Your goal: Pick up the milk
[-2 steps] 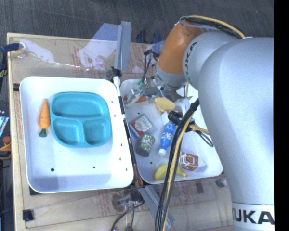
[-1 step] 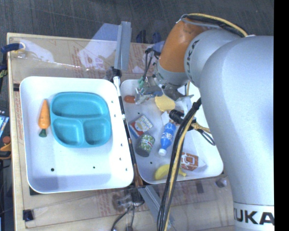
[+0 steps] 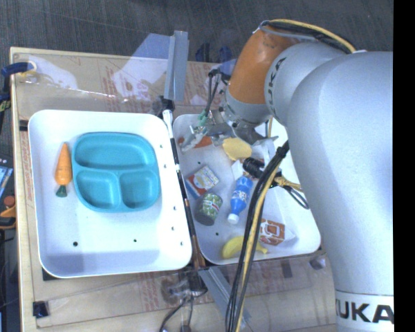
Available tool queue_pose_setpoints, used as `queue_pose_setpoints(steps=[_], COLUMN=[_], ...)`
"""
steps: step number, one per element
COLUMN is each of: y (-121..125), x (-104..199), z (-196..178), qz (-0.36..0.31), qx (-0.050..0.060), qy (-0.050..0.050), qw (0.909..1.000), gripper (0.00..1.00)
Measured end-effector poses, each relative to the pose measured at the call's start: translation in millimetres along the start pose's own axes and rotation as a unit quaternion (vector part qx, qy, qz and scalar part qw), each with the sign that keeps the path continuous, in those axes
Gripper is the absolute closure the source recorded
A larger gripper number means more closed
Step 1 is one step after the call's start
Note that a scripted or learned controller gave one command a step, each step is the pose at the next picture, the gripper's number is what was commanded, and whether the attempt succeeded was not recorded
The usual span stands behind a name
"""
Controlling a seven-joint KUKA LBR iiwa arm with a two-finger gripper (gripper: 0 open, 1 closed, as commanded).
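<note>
A small white carton with a red and green label, apparently the milk (image 3: 206,178), lies in the middle of the right bin (image 3: 301,244). My gripper (image 3: 203,124) hangs low over that bin's far left corner, under the orange wrist band. It is beyond the carton and apart from it. A red item (image 3: 202,142) lies just below the gripper. The wrist and cables hide most of the gripper.
In the right bin there are also a green can (image 3: 209,205), a blue bottle (image 3: 239,196), a yellow piece (image 3: 236,148), a banana (image 3: 234,247) and another printed carton (image 3: 271,232). The left bin (image 3: 97,254) holds a blue divided tray (image 3: 117,169) and a carrot (image 3: 63,166).
</note>
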State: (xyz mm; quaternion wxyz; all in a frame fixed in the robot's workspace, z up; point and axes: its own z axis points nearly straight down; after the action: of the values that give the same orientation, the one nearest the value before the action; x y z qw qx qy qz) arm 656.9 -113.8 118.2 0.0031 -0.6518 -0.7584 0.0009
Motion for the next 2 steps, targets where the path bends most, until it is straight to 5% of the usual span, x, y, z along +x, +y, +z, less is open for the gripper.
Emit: queue_pose_setpoints(steps=[1, 2], y=[-56, -119], x=[0, -52], z=[29, -87], qz=[0.161, 0.247], qx=[0.001, -0.001], qy=[0.000, -0.001], qw=[0.9869, 0.9691], gripper=[0.00, 0.00])
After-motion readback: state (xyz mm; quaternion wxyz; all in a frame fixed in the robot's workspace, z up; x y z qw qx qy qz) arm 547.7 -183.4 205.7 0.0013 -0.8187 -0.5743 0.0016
